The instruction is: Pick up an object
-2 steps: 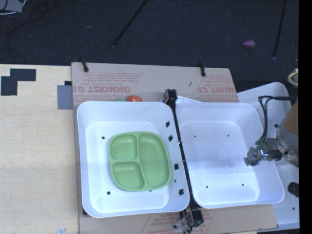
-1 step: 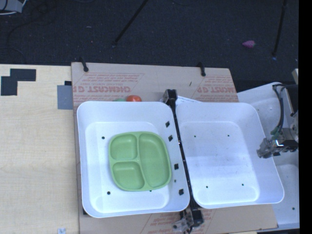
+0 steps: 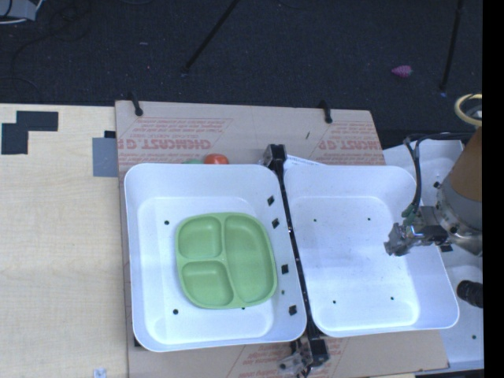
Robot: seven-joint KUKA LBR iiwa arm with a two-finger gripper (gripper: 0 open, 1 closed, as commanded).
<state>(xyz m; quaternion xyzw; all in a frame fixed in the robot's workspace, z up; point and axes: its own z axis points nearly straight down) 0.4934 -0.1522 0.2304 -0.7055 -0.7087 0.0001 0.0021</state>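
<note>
One arm from the right, pincer (image 3: 398,241) low (right bin (image 3: 346,321)).

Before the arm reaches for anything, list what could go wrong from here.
1. The end effector hangs over the right bin, while the green plate lies in the left bin; closing here would likely catch nothing.
2. Reaching the plate means crossing the black divider between the bins, which the arm could clip.
3. The plate lies flat and wide, so two fingers may slip off its rim.
</note>
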